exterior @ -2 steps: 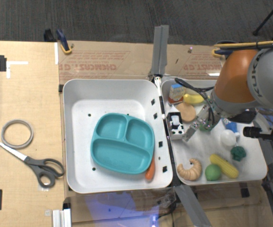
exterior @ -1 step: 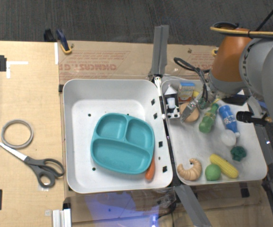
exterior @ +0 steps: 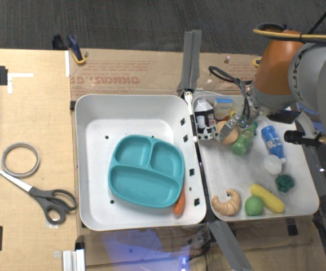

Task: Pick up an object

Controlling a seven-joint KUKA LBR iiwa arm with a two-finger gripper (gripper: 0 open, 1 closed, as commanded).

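Note:
My gripper [exterior: 242,121] hangs low in the back of the right bin [exterior: 298,208], under the orange band of the arm [exterior: 276,66]. It sits directly over a green bottle [exterior: 242,143] and a tan rounded object [exterior: 228,133], and its tip is hidden among them. Beside these stand a cow-patterned carton [exterior: 206,123] and a blue-lidded jar [exterior: 224,105]. Further right lie a blue bottle [exterior: 271,139] and a white ball [exterior: 273,164].
A croissant [exterior: 226,202], green lime [exterior: 254,206], corn cob [exterior: 267,198] and dark green broccoli [exterior: 285,182] lie at the right bin's front. The left bin [exterior: 89,151] holds a teal divided plate [exterior: 146,171] with a carrot [exterior: 179,204] beside it. Scissors [exterior: 42,196] and a tape ring [exterior: 20,159] lie on the bench at left.

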